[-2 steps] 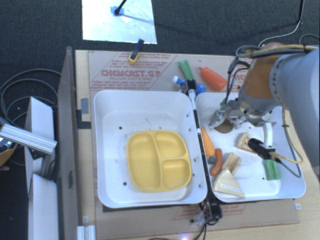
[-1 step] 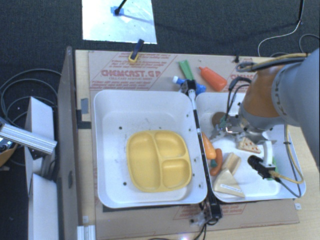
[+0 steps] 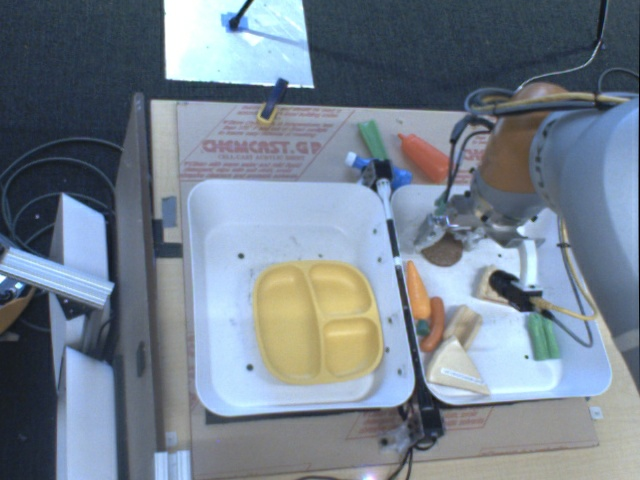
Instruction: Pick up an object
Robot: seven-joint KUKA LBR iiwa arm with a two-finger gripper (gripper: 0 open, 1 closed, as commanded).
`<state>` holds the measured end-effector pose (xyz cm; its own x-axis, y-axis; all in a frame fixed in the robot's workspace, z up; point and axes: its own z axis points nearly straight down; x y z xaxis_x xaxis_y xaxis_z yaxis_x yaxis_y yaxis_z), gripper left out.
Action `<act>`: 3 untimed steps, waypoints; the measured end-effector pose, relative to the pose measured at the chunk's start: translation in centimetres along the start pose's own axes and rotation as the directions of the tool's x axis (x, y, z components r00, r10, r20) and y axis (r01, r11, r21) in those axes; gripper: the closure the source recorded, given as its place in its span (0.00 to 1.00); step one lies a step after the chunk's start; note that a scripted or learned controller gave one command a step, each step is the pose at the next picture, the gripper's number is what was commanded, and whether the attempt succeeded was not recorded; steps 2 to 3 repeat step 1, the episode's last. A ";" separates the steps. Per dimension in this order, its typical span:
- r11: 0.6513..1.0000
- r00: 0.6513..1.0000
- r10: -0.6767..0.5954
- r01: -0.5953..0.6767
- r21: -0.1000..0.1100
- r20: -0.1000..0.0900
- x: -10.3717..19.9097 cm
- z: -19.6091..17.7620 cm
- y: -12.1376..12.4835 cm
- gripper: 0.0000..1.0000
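Pincer (image 3: 440,230) of the grey arm sits low over the back left part of the right bin (image 3: 585,368), directly above a small flat brown disc (image 3: 442,253) lying on the bin floor. Whether it is spread or closed cannot be told, as the metal parts blur together, and nothing is seen gripped in it.

The disc looks like a toy cookie: probably light, stiff and thin, so it may slide on the smooth plastic. A grip across its edges, pressing down to the floor, seems best.

Just in front lie an orange carrot (image 3: 417,289), a second, reddish piece (image 3: 434,325), two pale bread-like wedges (image 3: 458,364) and a green stick (image 3: 543,337). These rounded pieces look easier to pinch across their middles.

The left bin (image 3: 220,268) holds a yellow divided tray (image 3: 318,320). Behind the bins on the counter (image 3: 250,148) rest another carrot (image 3: 424,157) and a green piece (image 3: 371,138).
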<state>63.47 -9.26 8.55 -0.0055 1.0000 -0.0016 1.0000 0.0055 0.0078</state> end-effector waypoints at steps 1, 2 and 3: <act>1.000 1.000 -0.001 0.001 0.001 -0.001 0.0 -1.1 -0.1 1.00; 1.000 1.000 -0.001 0.001 0.001 -0.001 0.0 -1.1 -0.1 1.00; 1.000 1.000 -0.001 0.001 0.001 -0.001 0.0 -1.1 -0.1 1.00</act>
